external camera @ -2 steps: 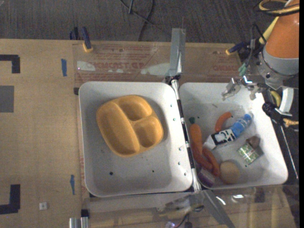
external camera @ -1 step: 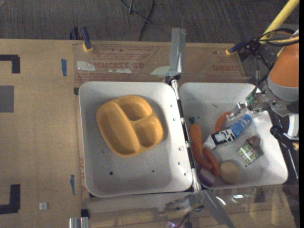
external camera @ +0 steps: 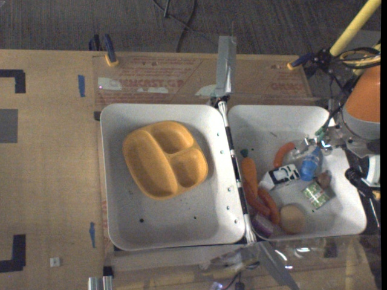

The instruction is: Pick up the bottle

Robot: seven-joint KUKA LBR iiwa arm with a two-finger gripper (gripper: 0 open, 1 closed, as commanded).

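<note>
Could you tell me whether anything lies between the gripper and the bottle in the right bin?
Nothing visible does. The gripper sits right at the bottle, near its upper end. The black-and-white pack touches the bottle's left side, and the green packet lies just below.

Brown bench [external camera: 54, 180] bears two white bins [external camera: 115, 180] side by side

This is a robotics lab: a cardboard-topped bench [external camera: 48, 180] marked with blue tape [external camera: 81, 85], two white bins [external camera: 115, 125] clamped on, loose cables [external camera: 172, 5] trailing across grey carpet.
</note>
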